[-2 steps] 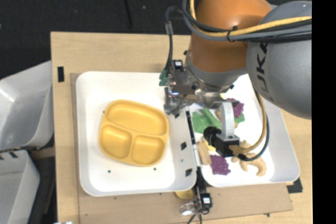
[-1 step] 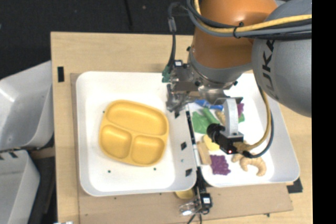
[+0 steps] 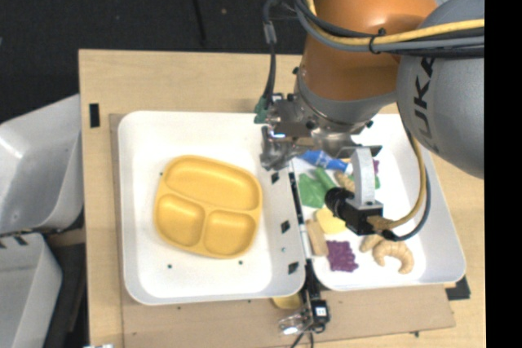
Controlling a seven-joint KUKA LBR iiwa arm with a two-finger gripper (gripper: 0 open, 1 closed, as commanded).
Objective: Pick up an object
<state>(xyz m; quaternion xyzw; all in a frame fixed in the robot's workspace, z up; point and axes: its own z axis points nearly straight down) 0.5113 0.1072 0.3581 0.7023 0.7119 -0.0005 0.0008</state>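
Here my hand (image 3: 281, 144) hangs over the right bin (image 3: 440, 257), near the toys (image 3: 342, 255) piled there for picking; I cannot tell its state.

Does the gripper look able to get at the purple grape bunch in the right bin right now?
Probably yes: the purple grape bunch lies uncovered near the front of the right white bin, though a croissant and yellow piece crowd it.
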